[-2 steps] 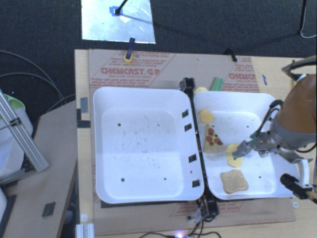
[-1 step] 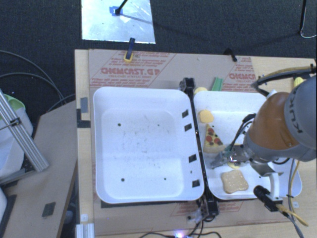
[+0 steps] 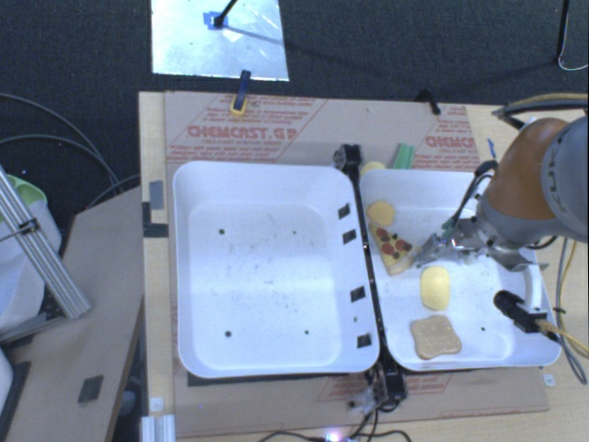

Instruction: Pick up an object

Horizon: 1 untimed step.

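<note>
A dark carpeted floor surrounds the worktop [image 3: 304,122], a board that carries 2 shallow white bins: the left bin [image 3: 267,270] and the right bin [image 3: 479,339], which holds the toy food. The arm enters from 3 o'clock and its gripper [image 3: 433,250] sits low over the middle of the right bin, tips pointing toward 9 o'clock. How far apart the tips stand cannot be told from this slant, and nothing is visibly caught in it. The nearest candidate is the pizza slice [image 3: 396,250], lying just beside the tips at their 9 o'clock, its long axis running roughly from 11 to 5 o'clock along the bin's left wall. A yellow lemon [image 3: 435,286] lies close at the gripper's 6 o'clock, a toast slice [image 3: 434,336] farther the same way, and a small yellow round piece [image 3: 381,214] at about 10 o'clock. My judgement is that the coming move turns on a short reach toward 9 o'clock, closing across the slice's narrow width.
</note>
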### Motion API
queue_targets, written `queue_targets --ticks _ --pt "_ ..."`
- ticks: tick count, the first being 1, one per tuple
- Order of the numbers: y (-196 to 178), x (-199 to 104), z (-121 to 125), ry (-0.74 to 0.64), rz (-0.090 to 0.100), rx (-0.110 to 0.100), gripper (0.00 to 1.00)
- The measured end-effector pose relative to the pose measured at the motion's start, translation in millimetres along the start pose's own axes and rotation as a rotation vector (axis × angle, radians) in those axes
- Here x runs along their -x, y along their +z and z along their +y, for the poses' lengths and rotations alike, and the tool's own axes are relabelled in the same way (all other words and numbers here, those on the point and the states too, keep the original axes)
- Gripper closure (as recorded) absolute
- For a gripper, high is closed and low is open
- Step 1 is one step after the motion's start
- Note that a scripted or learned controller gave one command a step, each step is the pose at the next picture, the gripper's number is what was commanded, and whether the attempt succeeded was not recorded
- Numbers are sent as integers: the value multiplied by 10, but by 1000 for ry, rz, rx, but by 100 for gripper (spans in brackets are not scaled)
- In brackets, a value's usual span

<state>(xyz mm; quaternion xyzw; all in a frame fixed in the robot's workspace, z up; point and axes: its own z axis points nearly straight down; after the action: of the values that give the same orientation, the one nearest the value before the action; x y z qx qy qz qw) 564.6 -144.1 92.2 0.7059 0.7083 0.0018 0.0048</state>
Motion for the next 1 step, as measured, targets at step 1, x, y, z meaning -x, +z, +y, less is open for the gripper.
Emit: queue_targets --ticks 1 --pt "78 -553 -420 -1 6 -11 0"
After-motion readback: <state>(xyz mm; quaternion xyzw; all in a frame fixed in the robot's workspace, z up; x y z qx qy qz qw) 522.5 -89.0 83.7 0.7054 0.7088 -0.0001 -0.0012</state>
